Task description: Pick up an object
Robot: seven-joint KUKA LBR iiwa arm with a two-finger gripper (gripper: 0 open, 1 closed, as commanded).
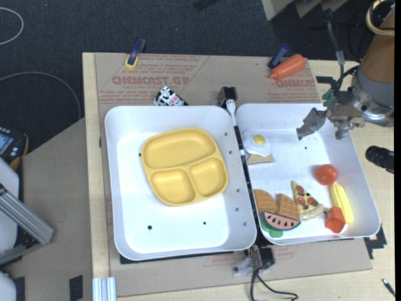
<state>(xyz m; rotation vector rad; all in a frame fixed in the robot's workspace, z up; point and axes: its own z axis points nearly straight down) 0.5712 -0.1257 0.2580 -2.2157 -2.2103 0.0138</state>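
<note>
My gripper (326, 128) hangs over the far part of the right bin (282, 115), with its two fingers spread apart and nothing between them. Below it in the right bin lie a red tomato (326, 174), a yellow banana (341, 202), a red piece (334, 220), a pizza slice (305, 200), a watermelon slice (277, 221) and a waffle-like piece (265, 200). A fried egg on toast (258, 146) sits at the bin's far left. The tomato lies a little nearer the camera than the gripper.
The left bin (125, 218) holds a yellow divided plate (183, 165). On the bench behind the bins lie an orange carrot-like toy (288, 66), a black-and-white toy (168, 97) and a yellow-blue clamp (133, 54). A black clip (227, 96) sits where the bins meet.
</note>
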